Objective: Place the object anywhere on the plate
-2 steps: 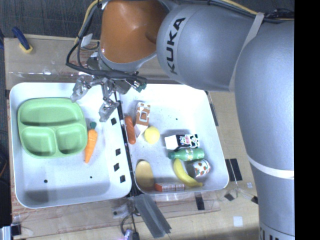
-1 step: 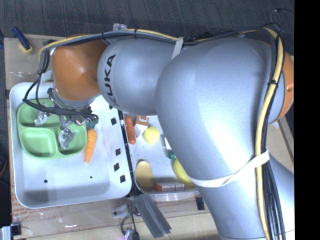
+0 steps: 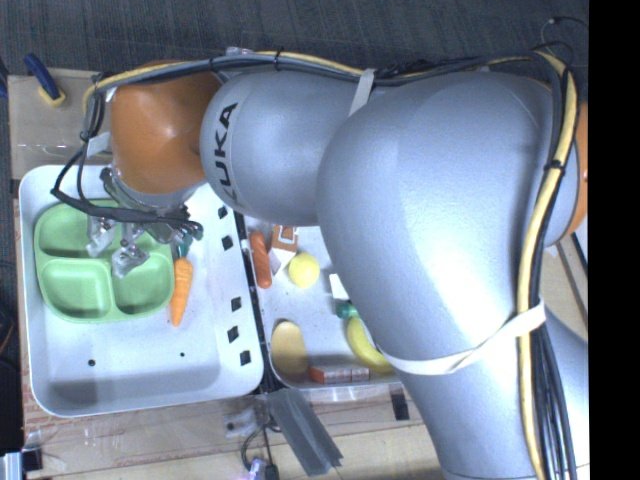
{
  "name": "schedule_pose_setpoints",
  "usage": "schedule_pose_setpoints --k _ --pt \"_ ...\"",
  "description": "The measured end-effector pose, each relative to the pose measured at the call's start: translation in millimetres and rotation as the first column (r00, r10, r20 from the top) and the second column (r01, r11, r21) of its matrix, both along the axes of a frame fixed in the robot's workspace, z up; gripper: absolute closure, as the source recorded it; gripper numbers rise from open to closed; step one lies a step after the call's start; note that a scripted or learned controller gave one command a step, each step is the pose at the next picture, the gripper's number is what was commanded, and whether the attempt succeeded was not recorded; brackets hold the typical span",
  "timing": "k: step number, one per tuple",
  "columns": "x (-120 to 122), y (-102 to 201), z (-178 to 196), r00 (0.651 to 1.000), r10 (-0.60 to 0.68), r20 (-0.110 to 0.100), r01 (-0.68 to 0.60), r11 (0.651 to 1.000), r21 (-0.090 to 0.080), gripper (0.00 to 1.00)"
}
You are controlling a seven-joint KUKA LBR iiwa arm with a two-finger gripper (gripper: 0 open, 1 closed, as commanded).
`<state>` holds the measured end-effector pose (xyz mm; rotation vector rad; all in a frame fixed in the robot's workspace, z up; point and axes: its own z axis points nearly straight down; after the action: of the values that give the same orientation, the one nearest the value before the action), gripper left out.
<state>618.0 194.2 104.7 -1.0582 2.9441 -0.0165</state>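
Note:
A green divided plate (image 3: 75, 288) lies in the left white bin (image 3: 130, 393). An orange carrot (image 3: 180, 290) lies lengthwise along the plate's right rim, touching it; I cannot tell whether it rests on the plate or on the bin floor. My gripper (image 3: 113, 246) hangs over the plate's upper middle, just left of the carrot's top end. Its metal fingers (image 3: 128, 259) stand apart, open, with nothing between them. The orange wrist band (image 3: 155, 138) sits right above it.
The grey arm (image 3: 420, 228) covers most of the right bin. Showing beside it are a red-orange stick (image 3: 260, 258), a yellow lemon (image 3: 303, 269), a banana (image 3: 362, 345), a yellowish round piece (image 3: 288, 346) and a brown block (image 3: 338, 374). Black marks dot the divider between the bins.

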Motion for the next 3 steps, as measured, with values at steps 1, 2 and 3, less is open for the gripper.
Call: schedule_pose_setpoints --k 1,2,3 --pt "31 5 37 0.971 -0.239 -0.012 0.240 0.971 0.007 1.00" --pt "-28 -56 38 0.943 -0.334 -0.015 0.334 0.943 0.006 1.00" --pt "-54 -95 169 0.954 -0.299 -0.012 0.299 0.954 0.007 1.00"
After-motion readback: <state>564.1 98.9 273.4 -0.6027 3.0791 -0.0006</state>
